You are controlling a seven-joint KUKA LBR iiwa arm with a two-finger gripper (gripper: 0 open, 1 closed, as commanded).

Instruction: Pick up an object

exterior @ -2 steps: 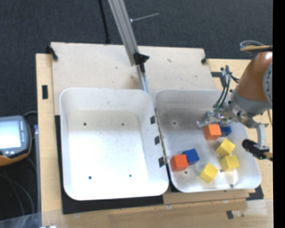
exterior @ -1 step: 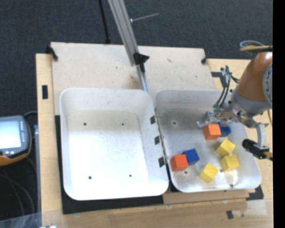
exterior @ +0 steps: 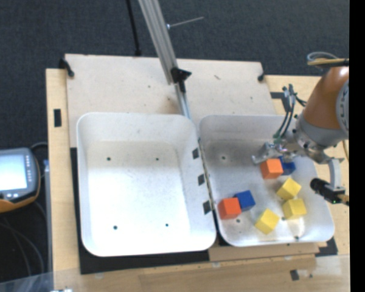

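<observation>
While the arm point(exterior: 325, 111) reaches into the right bin point(exterior: 231, 132), the claw point(exterior: 274, 158) sits directly over an orange cube point(exterior: 271, 168); whether it grips that cube cannot be told. A blue block point(exterior: 288, 166) touches the cube's right side. Below the claw lie three yellow cubes point(exterior: 288, 189), and down-left an orange-and-blue pair point(exterior: 236, 204).

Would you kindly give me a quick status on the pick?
Gripper low in right bin, at orange cube. Grasp unconfirmed. Blue cube touching it; yellow cubes close.
</observation>
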